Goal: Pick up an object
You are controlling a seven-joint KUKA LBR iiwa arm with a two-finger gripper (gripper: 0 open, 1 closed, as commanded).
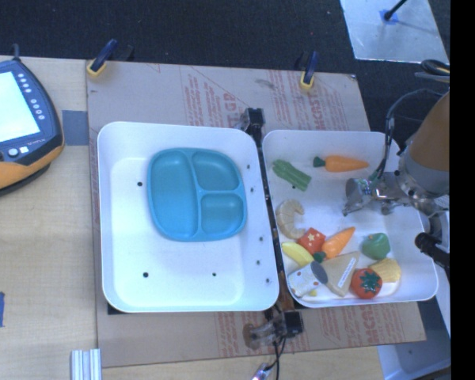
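Progress on the pick looks early: nothing is lifted, as far as this view tells. The claw (362, 195) sits low inside the right bin (332, 139), toward its right side, at the end of the grey arm (427, 153) with its orange band reaching in from the right. Whether the claw is released or clenched I cannot tell; it is small, dark and seen from above, and no object shows between its tips.

Candidates for the pick all lie in that right bin. An orange carrot (344, 164) rests at the far side, just beyond the claw, with a green pepper-like piece (291, 174) to its left. Nearer the middle lie a pale curled piece (289, 212), a red piece (312, 238), a second orange carrot (339, 241) and a yellow banana-like piece (297, 253). Along the near edge sit a green piece (375, 246), a red tomato (366, 283), a yellow piece (387, 271) and a tan slab (340, 274). All appear to rest on the bin floor.

The left bin (127, 212) holds a blue divided plate (197, 193) with nothing on it. Both bins sit on the surface (39, 244), with an orange-rimmed tablet (16, 129) at far left.

Closing on one toy and raising it remain, by my judgement.
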